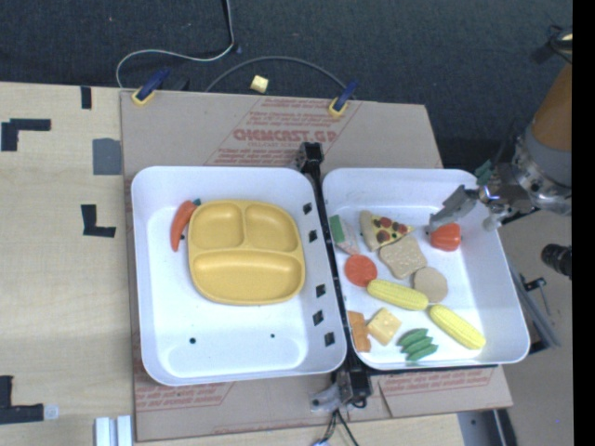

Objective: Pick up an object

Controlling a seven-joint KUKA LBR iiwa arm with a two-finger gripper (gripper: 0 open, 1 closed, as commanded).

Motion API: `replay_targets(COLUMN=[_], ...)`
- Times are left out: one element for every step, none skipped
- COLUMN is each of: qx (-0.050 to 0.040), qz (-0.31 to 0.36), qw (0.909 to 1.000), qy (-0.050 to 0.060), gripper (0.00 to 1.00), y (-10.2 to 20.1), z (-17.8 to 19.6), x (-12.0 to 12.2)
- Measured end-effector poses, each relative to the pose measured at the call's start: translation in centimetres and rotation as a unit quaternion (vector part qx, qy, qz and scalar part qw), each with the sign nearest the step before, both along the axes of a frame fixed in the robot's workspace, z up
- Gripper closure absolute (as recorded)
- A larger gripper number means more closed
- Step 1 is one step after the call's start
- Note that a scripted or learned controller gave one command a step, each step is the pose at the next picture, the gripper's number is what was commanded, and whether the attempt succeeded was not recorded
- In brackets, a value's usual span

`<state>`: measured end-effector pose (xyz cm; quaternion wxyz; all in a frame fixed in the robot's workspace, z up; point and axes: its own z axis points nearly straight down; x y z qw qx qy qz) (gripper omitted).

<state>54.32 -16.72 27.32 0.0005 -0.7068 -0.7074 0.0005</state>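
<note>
At the right of the frame your jaws [453, 214], slightly apart and holding nothing, hover just above the red tomato [446, 237] in the right bin [507, 277]; drop straight down and straddle it before closing.

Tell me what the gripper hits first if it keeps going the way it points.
Probably the red tomato piece, just below the gripper in the right bin; depth is unclear from this view.

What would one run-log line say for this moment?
gripper: over right bin, just above red tomato | holding: nothing seen | yellow tray: left bin
</note>
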Motion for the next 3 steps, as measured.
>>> replay_targets(qx=[0.0015,-0.0028,-0.0039], qz=[0.001,0.002,0.001], qw=[1.0000,1.0000,1.0000], qy=[0.005,-0.003,-0.006], gripper=[0.00,0.00,0.00], y=[2.7,4.7,5.9], z=[-12.9,-18.8,-18.2], x=[2.8,9.2,12.9])
